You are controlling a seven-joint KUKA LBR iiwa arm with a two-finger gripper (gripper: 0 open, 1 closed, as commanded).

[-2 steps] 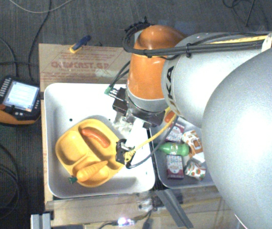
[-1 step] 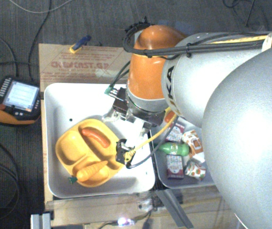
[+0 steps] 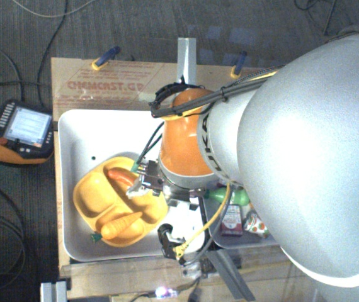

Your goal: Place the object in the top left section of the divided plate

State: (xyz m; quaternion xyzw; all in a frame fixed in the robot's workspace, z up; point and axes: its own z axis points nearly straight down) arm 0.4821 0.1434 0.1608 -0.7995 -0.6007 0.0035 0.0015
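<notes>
Yellow divided plate (image 3: pixel 104 194) in the left white bin (image 3: pixel 72 143), carrot (image 3: pixel 124 224) in its lower section, red sausage-like piece (image 3: pixel 120 176) in an upper section, gripper (image 3: pixel 143 186) over the plate's right edge, finger state hidden, bottles (image 3: pixel 231 214) in the right bin.

A black-and-orange handheld teach pendant (image 3: pixel 19 133) lies at nine o'clock; a red-labelled sauce bottle (image 3: pixel 231 218) lies in the white bin (image 3: pixel 214 234) at five o'clock.
</notes>
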